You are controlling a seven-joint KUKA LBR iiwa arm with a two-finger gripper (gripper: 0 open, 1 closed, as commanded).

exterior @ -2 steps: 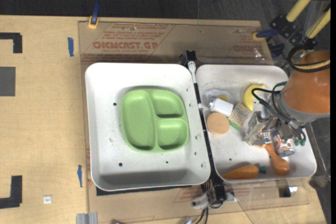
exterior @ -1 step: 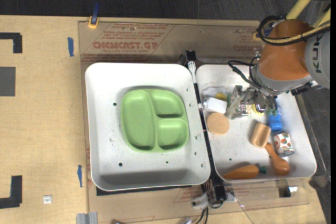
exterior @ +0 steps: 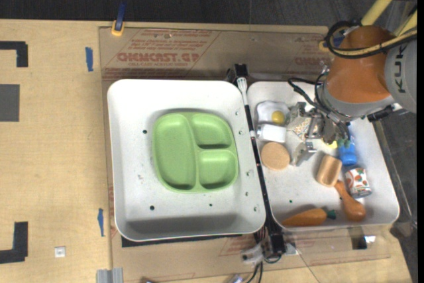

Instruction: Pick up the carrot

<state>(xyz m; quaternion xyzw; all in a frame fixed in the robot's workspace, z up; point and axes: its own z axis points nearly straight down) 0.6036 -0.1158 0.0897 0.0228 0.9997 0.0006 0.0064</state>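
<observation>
**Claw low in the right bin, carrot lying at the near wall**

We see 2 shallow white bins side by side on the brown cardboard-covered tabletop (exterior: pixel 53 142). The left white bin (exterior: pixel 132 209) holds a pale green plastic plate with 3 compartments (exterior: pixel 195 150), lying flat near the bin's middle.

The right white bin (exterior: pixel 384 162) carries the clutter. The long orange carrot with a small green tip (exterior: pixel 306 217) lies on its side along the bin's near wall, its green end pointing right. Just beside that end sits a brown, elongated sausage-like piece (exterior: pixel 350 203), running at a slant. Further up we find a copper-coloured cylinder (exterior: pixel 327 169), a small red-and-white patterned can (exterior: pixel 358 181), a blue plastic object (exterior: pixel 347 153), a round tan disc (exterior: pixel 275 156), a white block (exterior: pixel 271 134) and a small yellow ball (exterior: pixel 277 117) resting in a white cup.

The grey arm with its orange band (exterior: pixel 358 73) reaches in from the right, and its metal claw (exterior: pixel 311 139) hangs low over the bin's middle, between the tan disc and the blue object, well apart from the carrot. We cannot tell whether the claw is apart or together, and we see nothing gripped in it
</observation>
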